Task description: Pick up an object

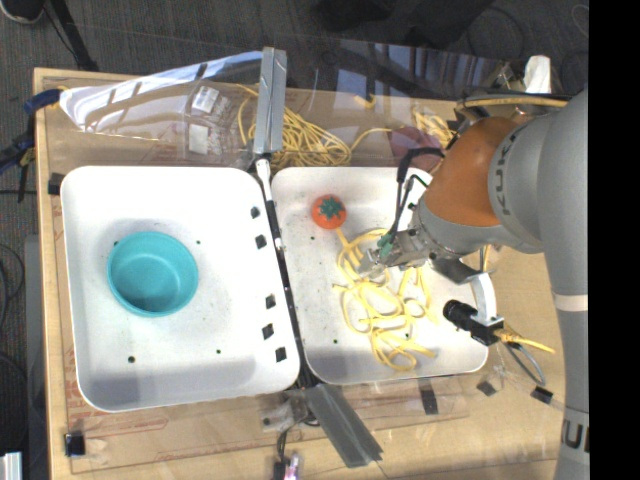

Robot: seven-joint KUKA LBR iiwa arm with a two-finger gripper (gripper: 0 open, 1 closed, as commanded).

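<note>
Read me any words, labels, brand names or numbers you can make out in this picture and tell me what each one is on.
None can be read.
The label on the clear plastic sheet behind the left bin: too small and blurred to read.
The teal bowl, the orange tomato toy, the yellow noodle-like strands and the arm: no readable text or numbers.

Pincer (385,253) fingers blurred among yellow noodles (385,303); arm (540,168) cut off at right

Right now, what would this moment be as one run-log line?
claw: low over yellow noodles, right bin | tomato: untouched | teal bowl: left bin
</note>
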